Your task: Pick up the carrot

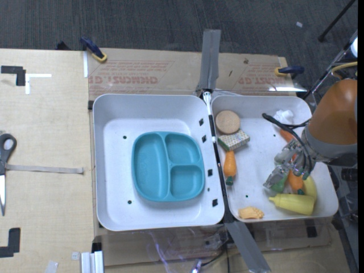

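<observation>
Scissors [4, 169], one pair, lie at the bench's [45, 152] left edge, far left of the tool. Two white bins sit side by side. One teal divided plate [169, 166] with three compartments rests in the left bin [108, 209], well to the left of the tool.

Inside the right bin [250, 175], one carrot [229, 165] lies against the left wall, orange body with a green stub toward the near side, well apart from the tool on its left. Above the carrot are one round tan biscuit-like disc [228, 121] and one speckled block [235, 141] touching it. One small orange-yellow piece [251, 212] lies near the front wall, left of and below the tool.

Over the bin's right side the tool [282, 172] hangs low; whether its fingers are open or closed cannot be told amid the clutter. One second orange object [296, 181] sits just beside it, one yellow bottle [294, 202] lies just below, and a yellow banana-like item [310, 186] is to its right. One white crumpled thing [284, 116] lies above the tool.
</observation>
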You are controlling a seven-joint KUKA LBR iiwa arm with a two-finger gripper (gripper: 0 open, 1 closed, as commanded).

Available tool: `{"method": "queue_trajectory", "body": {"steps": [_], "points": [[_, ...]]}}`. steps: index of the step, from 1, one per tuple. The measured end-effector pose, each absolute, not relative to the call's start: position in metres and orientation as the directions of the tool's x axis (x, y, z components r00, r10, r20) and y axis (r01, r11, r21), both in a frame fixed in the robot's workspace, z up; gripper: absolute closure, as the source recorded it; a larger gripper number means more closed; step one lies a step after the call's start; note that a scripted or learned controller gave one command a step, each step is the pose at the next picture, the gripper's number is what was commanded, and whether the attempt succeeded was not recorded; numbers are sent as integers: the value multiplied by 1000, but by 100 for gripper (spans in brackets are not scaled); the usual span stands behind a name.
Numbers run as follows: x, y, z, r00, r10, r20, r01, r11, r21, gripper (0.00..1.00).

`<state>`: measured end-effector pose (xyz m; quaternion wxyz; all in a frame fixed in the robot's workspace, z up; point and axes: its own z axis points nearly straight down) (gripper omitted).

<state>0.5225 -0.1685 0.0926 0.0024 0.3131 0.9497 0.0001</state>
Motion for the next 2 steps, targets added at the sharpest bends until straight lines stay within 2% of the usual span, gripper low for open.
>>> {"method": "queue_trajectory", "body": {"steps": [1, 2], "points": [[534, -196, 94, -353, 935, 13, 936, 353, 11, 0], [489, -201, 95, -309, 951, 22, 951, 308, 18, 0]]}}
